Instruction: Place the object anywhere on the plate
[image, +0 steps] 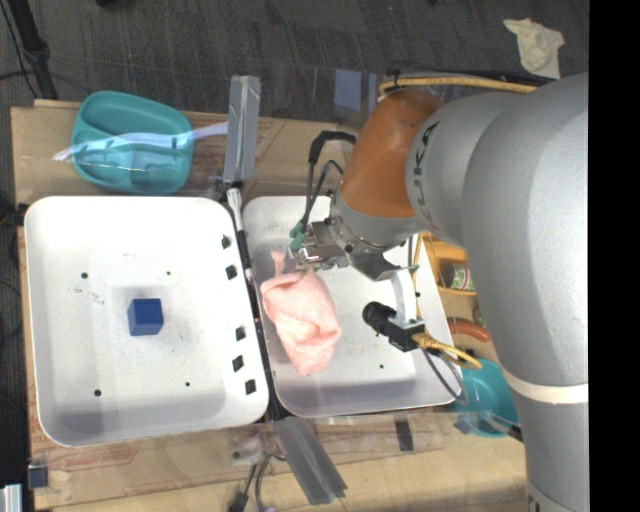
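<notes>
The gripper (305, 250) hangs over the right bin (345, 395), seemingly pinching the top corner of the pink cloth (300, 315), which drapes limp below: light, soft, best held by a bunched edge.

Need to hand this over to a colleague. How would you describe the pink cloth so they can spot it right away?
Look at the right-hand white bin, under the grey arm. The pink cloth lies crumpled against that bin's left wall, its top end right at the gripper. It is the only soft pink thing; the left bin's blue cube is small and hard-edged.
</notes>
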